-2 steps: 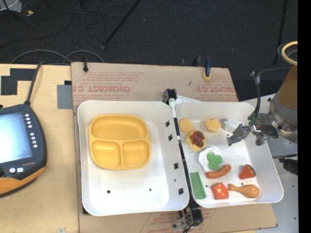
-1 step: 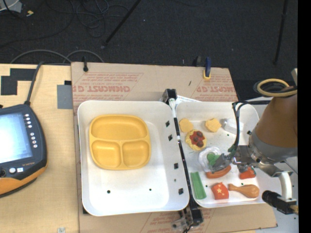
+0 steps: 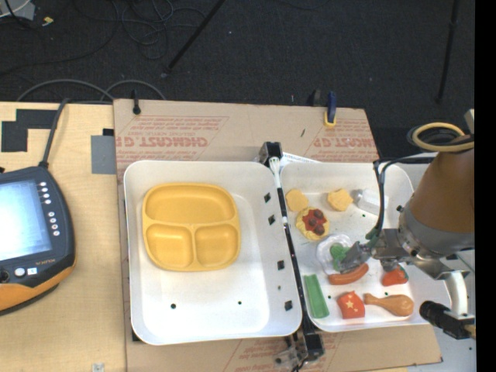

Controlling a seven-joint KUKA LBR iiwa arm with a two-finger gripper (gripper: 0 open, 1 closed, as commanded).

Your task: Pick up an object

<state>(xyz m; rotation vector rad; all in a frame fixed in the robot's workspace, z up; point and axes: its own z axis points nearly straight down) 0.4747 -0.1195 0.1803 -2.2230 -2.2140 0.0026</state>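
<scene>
The arm [image 3: 446, 200] is a thick rounded column, orange-brown in its upper part and grey below. A black cable [image 3: 379, 196] loops beside it. The gripper [image 3: 353, 256] beyond the grey wrist is dark metal with slim fingers.

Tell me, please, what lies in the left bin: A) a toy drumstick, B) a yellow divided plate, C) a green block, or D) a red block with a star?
B: the yellow divided plate sits in the left bin, while the small toy items lie in the right bin.
</scene>
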